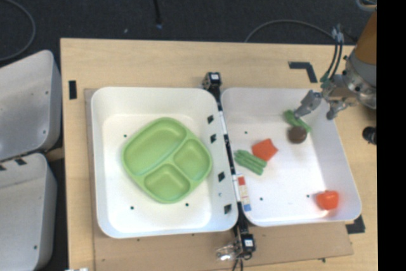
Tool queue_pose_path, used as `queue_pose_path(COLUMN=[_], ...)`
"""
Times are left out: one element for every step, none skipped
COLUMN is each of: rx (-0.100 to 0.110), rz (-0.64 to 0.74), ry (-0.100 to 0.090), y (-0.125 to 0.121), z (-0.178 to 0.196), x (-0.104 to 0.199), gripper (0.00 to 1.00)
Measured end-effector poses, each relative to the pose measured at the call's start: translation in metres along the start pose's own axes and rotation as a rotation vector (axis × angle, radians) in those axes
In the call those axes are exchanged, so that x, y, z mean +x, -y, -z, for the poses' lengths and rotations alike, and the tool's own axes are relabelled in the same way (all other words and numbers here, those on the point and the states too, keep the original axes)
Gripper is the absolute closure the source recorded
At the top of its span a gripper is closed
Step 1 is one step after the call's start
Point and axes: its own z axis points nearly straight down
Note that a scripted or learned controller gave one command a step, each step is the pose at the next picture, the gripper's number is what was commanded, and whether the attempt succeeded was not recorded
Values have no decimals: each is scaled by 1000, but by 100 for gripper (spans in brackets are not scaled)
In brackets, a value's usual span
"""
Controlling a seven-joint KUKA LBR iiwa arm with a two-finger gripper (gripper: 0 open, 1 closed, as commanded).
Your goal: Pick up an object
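Note:
In the right bin (330, 158) lie several small objects: a green piece (295, 119) at the back, a brown round object (297, 134) just in front of it, a red-orange block (264, 149), a green ribbed piece (250, 162) near the divider, and an orange-red object (327, 200) in the front right corner. My gripper (317, 112) hangs over the bin's back right part. It is open, with nothing between its fingers. Its left fingertip (303, 109) is right beside the green piece at the back.
The left bin (101, 200) holds a green divided plate (167, 159). A ridge with small fittings (223, 155) separates the two bins. The arm (361, 66) comes in from the right, above the bench edge. White panels (25, 136) stand to the left of the bench.

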Motion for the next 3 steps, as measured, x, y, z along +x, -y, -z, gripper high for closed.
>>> queue_pose_path(rx=[-13, -8, -10], rz=[4, 2, -1], ry=[3, 2, 4], y=[-3, -4, -7], z=[9, -54, -115], x=[1, 3, -5], gripper=[0, 0, 0])
